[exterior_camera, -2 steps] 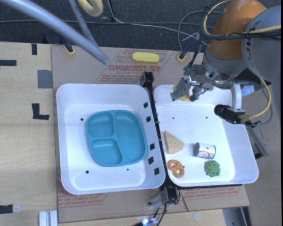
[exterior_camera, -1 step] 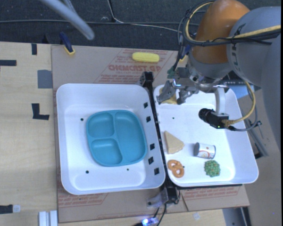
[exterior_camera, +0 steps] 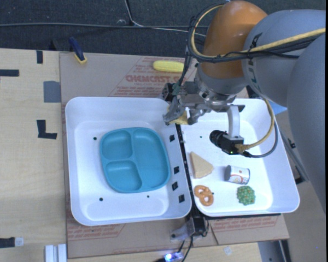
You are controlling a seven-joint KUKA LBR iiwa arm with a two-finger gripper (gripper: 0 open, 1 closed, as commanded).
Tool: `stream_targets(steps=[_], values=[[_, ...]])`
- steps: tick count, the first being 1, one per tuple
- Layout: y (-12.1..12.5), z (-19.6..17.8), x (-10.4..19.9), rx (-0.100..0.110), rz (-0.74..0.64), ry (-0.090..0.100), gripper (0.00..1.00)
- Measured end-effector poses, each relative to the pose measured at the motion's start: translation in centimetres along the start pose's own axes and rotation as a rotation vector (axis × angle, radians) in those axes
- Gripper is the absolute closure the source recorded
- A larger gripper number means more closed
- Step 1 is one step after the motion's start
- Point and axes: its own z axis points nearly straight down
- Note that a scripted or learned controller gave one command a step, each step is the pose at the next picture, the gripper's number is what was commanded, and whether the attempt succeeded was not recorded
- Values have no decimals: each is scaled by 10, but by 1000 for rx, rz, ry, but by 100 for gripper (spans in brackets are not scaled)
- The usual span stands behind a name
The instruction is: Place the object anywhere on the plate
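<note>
A blue plate point(exterior_camera: 134, 160) with three compartments lies in the left white bin point(exterior_camera: 82, 146). The right bin point(exterior_camera: 273, 162) holds a tan wedge-shaped piece point(exterior_camera: 201, 165), a pretzel point(exterior_camera: 204, 194), a small white and red can point(exterior_camera: 238, 174) lying on its side, and a green broccoli floret point(exterior_camera: 245, 195). My gripper point(exterior_camera: 176, 113) hangs over the divide between the two bins near their far edge, above and to the right of the plate. A small yellowish spot shows at its tip, too unclear to name.
A yellow banana-like item point(exterior_camera: 168, 66) lies on the cardboard behind the bins. A blue clamp point(exterior_camera: 76, 51) sits at the cardboard's far left corner. The arm's body and cables point(exterior_camera: 251, 141) hang over the far part of the right bin.
</note>
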Motion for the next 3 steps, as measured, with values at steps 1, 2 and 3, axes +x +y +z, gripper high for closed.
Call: stream_targets(steps=[1, 2, 3], values=[[-22, 20, 49, 2, 0, 0, 100], [-23, 22, 96, 0, 0, 0, 100], [-27, 20, 107, 0, 2, -1, 100]])
